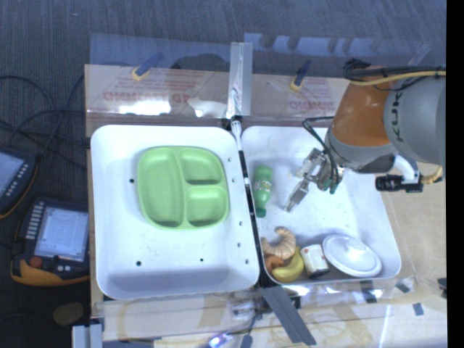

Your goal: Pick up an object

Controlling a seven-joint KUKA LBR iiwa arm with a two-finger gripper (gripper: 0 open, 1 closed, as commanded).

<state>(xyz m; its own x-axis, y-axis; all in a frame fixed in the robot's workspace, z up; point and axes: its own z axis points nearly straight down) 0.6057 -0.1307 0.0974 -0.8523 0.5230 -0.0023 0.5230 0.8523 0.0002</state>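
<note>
My gripper (299, 194) hangs over the right bin (362, 201), fingers slightly spread with nothing between them, near the green bottle (261, 188) lying against that bin's left wall. Along the near edge I see a croissant (280, 243), banana (287, 269), small can (314, 259) and white lid (351, 255). A green divided plate (183, 186) sits in the left bin (116, 267).

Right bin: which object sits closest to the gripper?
The green bottle, lying by the divider just left of the gripper. The croissant, banana, small can and white lid cluster along the front wall.

Green bottle (261, 188) on its side by right bin's left wall.
</note>
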